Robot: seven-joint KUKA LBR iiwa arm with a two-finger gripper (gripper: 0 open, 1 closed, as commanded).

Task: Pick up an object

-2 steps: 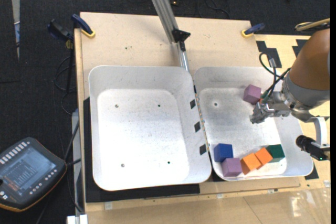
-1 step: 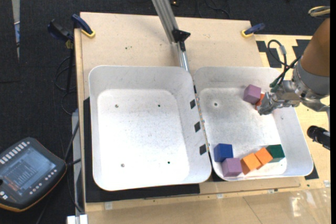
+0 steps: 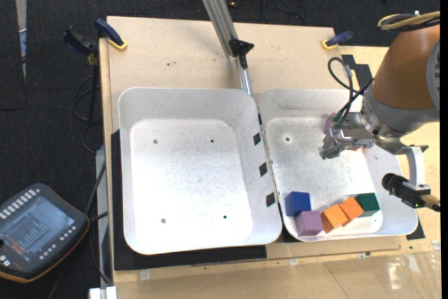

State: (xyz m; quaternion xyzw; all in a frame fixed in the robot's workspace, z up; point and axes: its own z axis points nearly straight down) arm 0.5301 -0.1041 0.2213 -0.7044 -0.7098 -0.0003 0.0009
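Dark flooring strewn with cables surrounds a pale wooden surface (image 3: 182, 45), on which two shallow white bins are set side by side. Over the right bin (image 3: 301, 112) the jaws of the gripper (image 3: 334, 145) are seen, poised above the bin's upper middle part; whether they are wide or narrow cannot be told, since they are viewed from above and partly masked by the wrist. Nothing is seen between them. Behind the gripper, the grey arm with its orange band (image 3: 413, 66) is carried in from the right edge.

Along the near wall of the same bin, well apart from the gripper, four blocks are lined up in a loose row: a blue block (image 3: 297, 202), a purple block (image 3: 309, 222) just beside it, an orange block (image 3: 338, 213) touching or nearly touching the purple one, and a green block (image 3: 366, 204) at the right end.

Specks and a few dark dots are scattered over the floor of the left bin (image 3: 189, 164). A metal pole (image 3: 213, 0) is slanted down to the seam between the bins. Blue and yellow clamps (image 3: 110, 33) are fixed at the far corners of the surface. A handheld control pendant (image 3: 35, 229) is laid on the floor at lower left.
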